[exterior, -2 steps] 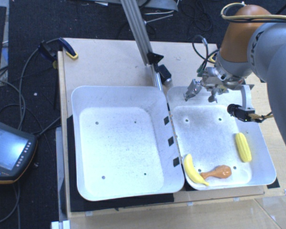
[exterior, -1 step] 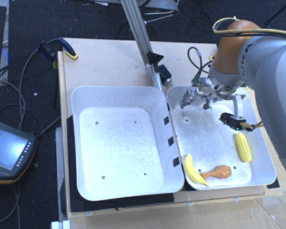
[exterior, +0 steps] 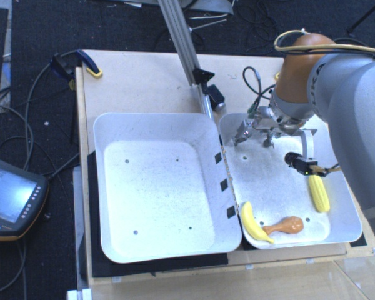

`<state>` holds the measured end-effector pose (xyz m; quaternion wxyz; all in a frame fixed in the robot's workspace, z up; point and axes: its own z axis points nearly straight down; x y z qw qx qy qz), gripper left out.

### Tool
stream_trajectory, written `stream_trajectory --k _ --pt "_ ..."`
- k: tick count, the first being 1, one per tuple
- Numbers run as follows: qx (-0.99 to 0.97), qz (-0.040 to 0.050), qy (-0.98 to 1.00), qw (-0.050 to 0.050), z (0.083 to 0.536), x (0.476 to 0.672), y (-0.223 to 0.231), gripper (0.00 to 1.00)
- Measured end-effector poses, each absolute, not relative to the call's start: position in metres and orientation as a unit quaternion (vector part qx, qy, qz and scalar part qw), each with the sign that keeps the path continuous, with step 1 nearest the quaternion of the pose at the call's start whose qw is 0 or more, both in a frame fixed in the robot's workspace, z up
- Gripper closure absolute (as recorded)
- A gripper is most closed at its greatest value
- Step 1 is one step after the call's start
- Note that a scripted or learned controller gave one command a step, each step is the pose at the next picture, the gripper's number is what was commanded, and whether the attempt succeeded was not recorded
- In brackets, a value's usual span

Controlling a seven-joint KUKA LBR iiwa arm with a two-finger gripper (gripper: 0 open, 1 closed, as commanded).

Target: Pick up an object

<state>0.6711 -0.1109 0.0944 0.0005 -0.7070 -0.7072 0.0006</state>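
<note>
My gripper (exterior: pixel 254 140) hangs over the far left part of the right bin (exterior: pixel 344 230), its two fingers spread apart with nothing between them. A yellow corn cob (exterior: pixel 319 193) lies near the bin's right side, below and to the right of the gripper. At the front of the bin, a yellow banana (exterior: pixel 252 224) lies against the left wall. An orange-brown drumstick-shaped toy (exterior: pixel 286 226) rests just right of the banana. All three things are well apart from the gripper.
The left bin (exterior: pixel 106 167) sits beside the right one, and their walls meet in the middle. A slanted metal rail (exterior: pixel 181 36) stands behind the bins. A pendant (exterior: pixel 9 199) and cables lie on the floor at left.
</note>
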Motion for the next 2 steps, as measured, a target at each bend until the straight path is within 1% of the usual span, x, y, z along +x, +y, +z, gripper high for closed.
stream_trajectory --k 1,2 --pt "-0.707 -0.0001 -0.707 0.0 0.106 0.672 -0.111 1.0" --pt "-0.707 -0.0018 -0.707 -0.002 0.167 0.667 -0.113 1.0"
